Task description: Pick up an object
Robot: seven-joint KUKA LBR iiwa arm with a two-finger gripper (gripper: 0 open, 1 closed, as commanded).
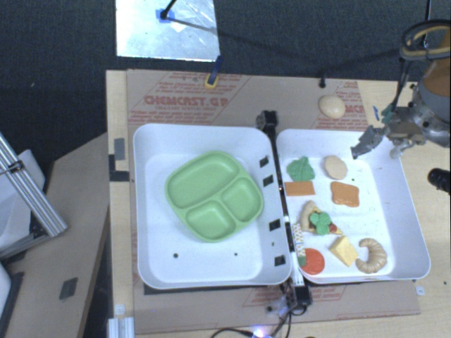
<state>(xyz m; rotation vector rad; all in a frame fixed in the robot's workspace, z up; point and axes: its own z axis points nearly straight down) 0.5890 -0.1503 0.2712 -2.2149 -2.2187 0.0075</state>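
The gripper (366,145) hung at the right bin's (402,189) upper right; whether it was open or closed could not be told. The toy foods lay below and left of it, the beige bun (335,167) nearest, the croissant (372,254) farthest.

Robotics lab, not kitchen: bench (232,90) topped with Chemcast-printed board, two white bins (151,210) clipped together, toy food (plastic), aluminium framing (25,189) at left edge, cables (282,44) behind bench.
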